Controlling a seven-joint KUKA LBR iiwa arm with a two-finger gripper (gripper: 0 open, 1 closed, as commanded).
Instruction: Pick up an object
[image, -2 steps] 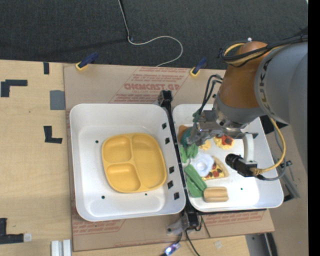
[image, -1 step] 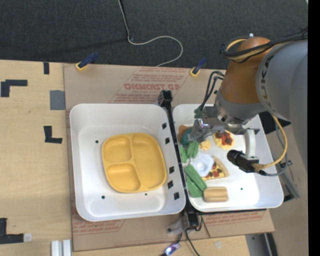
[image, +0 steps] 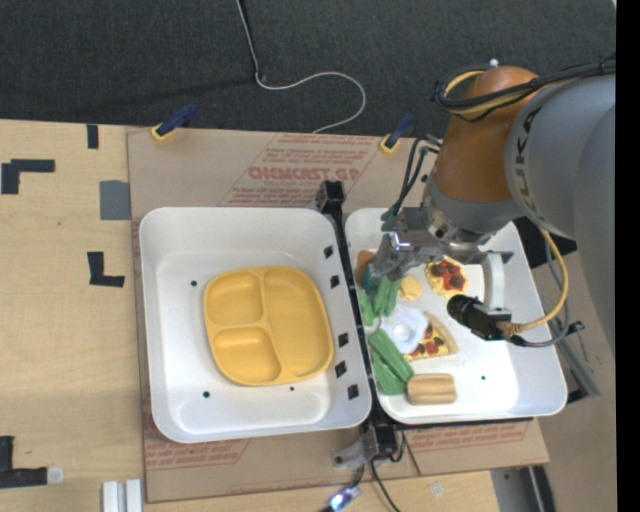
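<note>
End effector (image: 385, 268) low over the back-left part of the right bin (image: 540, 395), right above the toy food pile; can't tell how it's set or whether anything is held. Green beans (image: 388, 358) sit just below it along the bin's left wall, pizza slice (image: 437, 340) and bread roll (image: 431, 388) nearby. Yellow divided plate (image: 268, 324) lies in the left bin (image: 170, 300).

the right bin (image: 520, 395) is crowded along its left wall by green vegetables (image: 388, 360), pizza slices (image: 436, 340) and a bread roll (image: 431, 389), with bare floor at its right; the left bin (image: 170, 300) has open floor around the yellow tray (image: 267, 324)
</note>
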